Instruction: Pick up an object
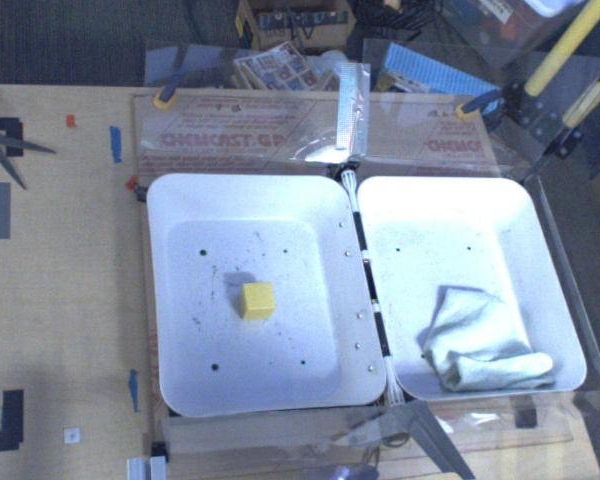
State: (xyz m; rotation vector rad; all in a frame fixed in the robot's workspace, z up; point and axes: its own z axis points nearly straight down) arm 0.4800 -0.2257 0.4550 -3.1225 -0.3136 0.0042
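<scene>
Block [258, 301] sits mid left bin [180, 368], far from the arm's side; gripper state cannot be told.

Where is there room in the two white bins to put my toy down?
The left bin has lots of bare floor all around the yellow block near its middle. In the right bin, the back half and the left side are bare. Its front right corner is crowded by the crumpled white cloth.
</scene>
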